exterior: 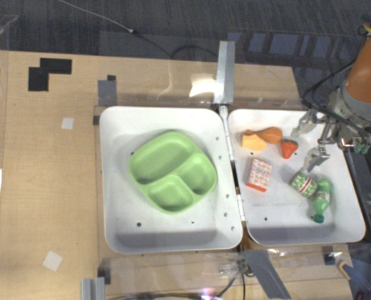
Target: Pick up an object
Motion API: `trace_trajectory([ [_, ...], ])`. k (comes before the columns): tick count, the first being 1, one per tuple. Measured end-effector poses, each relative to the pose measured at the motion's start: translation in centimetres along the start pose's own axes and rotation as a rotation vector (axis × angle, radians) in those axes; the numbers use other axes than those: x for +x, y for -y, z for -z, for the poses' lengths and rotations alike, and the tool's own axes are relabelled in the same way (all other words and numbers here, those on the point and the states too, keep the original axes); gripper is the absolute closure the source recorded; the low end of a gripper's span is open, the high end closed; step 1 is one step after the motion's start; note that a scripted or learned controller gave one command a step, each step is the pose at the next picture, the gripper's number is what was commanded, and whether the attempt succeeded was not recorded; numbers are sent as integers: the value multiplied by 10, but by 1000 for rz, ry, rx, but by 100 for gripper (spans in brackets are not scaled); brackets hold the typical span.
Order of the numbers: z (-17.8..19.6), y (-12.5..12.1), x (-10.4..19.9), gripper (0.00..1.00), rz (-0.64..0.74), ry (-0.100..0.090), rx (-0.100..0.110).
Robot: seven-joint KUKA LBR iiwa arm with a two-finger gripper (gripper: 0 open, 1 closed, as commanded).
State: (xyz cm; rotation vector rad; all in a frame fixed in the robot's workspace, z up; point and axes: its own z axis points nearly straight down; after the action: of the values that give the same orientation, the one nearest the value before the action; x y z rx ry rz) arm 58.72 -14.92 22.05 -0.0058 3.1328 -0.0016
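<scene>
Hand [310,144] spread open above strawberry [288,148], right bin [285,230].

The grey arm reaches in from the right — orange band up, claw [310,144] hanging with fingers spread.

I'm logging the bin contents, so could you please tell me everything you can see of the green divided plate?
The green divided plate lies flat in the left bin, roughly at its middle and turned at an angle to the bin's sides. It looks like smooth light-green plastic with rounded corners and three compartments, one large and two smaller. Nothing lies in it, and only the bin floor touches it.
</scene>
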Motion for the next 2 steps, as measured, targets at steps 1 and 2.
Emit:
trace_trajectory([
  [1,-116,-17,-26,0,-300,14,1],
  [2,-123,-36,-46,0,-471,-1,2],
])
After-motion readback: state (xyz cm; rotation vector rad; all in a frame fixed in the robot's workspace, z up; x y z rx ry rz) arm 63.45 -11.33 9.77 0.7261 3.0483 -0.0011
